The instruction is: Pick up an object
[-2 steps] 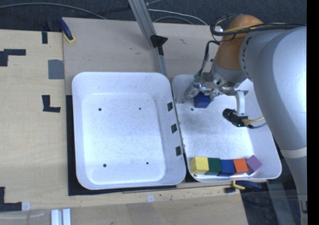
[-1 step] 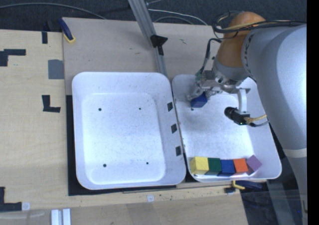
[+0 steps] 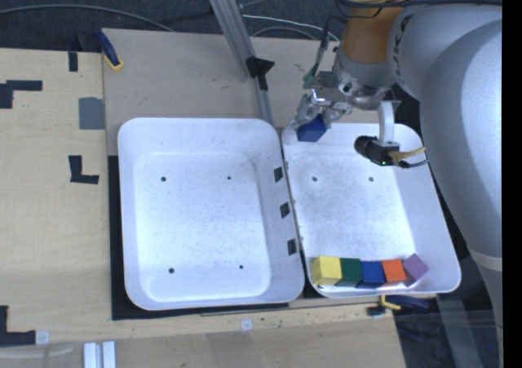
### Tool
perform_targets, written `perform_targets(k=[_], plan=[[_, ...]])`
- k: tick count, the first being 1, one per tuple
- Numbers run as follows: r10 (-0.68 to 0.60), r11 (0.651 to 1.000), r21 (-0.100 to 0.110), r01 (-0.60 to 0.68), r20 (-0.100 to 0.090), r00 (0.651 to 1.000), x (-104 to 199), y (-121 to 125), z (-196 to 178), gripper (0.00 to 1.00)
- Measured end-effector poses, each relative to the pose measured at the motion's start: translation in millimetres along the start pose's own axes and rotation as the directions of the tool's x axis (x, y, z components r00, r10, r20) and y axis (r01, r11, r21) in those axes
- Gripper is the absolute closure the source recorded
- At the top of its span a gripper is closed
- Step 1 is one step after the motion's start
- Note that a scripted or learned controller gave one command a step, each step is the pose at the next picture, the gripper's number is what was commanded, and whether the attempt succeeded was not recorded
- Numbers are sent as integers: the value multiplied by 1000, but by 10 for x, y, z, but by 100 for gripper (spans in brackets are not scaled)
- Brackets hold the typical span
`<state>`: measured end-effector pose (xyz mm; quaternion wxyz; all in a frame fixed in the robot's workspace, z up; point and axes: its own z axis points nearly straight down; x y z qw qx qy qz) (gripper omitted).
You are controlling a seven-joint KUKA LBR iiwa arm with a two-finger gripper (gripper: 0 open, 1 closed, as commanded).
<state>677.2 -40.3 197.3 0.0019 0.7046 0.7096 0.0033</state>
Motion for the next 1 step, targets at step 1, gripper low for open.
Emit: perform_targets(k=[1], plan=[[0,1000,13,0,0,1000,621,-423,59,100]])
